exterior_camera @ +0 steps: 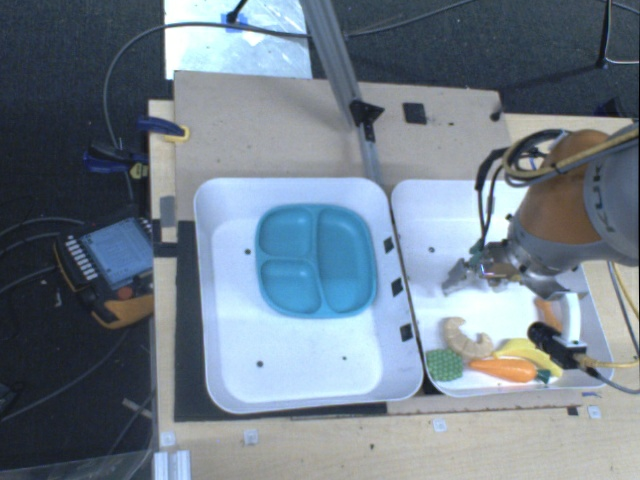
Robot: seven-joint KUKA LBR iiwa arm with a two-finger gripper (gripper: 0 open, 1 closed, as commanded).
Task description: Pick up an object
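My gripper (462, 277) hangs low over the middle of the right bin (430, 218), its grey fingers pointing left, with nothing visible between them. Below it, along the bin's front edge, lie a tan curved piece (466, 338), a green round piece (445, 365), an orange carrot (505, 370) and a yellow banana (530, 351). The gripper stands a little above and behind the tan piece, apart from it. The orange wrist and grey arm cover the bin's right side.
The left bin (225, 368) holds a blue divided plate (316, 259). A grey pole (335, 58) slants down to the bins' back edge. Cables, clamps and a handheld device (108, 263) lie off the bench on the left.
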